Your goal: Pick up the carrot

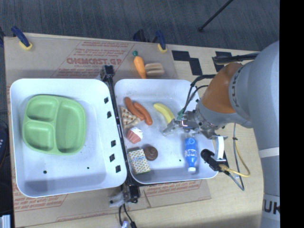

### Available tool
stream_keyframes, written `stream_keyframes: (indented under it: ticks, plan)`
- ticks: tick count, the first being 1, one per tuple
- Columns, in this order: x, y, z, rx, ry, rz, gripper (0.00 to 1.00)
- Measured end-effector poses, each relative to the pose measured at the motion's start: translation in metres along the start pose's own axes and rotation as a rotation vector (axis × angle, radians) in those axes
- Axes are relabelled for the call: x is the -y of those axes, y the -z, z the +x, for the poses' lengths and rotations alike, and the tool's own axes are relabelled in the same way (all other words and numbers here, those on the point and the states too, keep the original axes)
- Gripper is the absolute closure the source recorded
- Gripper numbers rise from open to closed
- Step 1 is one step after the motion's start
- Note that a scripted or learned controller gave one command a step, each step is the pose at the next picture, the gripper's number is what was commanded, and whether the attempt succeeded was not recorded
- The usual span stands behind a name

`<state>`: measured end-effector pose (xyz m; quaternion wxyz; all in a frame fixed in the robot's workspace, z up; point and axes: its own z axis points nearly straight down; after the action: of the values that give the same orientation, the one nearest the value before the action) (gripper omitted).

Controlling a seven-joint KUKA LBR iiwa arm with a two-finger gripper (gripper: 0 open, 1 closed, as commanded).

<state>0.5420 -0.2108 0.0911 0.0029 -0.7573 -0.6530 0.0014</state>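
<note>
Nearest us, at the near rim of the right bin (156,179), sit a small patterned box (138,161) and a brown chocolate doughnut (151,152), with a blue-labelled bottle (191,154) lying to their right. Farther in we find a banana (164,112), two sausages (138,110), a waffle piece (127,116) and a red-and-white piece (134,135). The left bin (19,175) holds a green divided plate (54,124).

The carrot (139,66) is not in either bin: it lies on the cardboard just beyond the far rim of the right bin, next to a hot-dog bun (154,69), its green top pointing away from us.

The gripper (172,127) hangs low over the right bin, just near-side of the banana and above the bottle's cap. Its metal fingers (167,129) appear to stand slightly apart with nothing between them, so we read the hand as open and empty.

To do this step well, we judge the arm should first rise clear of the bin wall, travel to the far left over the rim, and turn the wrist so the fingers straddle the carrot across its narrow width. We would aim at the thick orange middle, away from the bun, and descend straight down.
</note>
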Motion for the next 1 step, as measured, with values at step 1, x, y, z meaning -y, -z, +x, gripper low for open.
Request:
stream_keyframes:
  ticks: [1]
  plan:
    - [-0.0559, 0.0007, 0.0933, 0.0, -0.03, -0.002, 0.0]
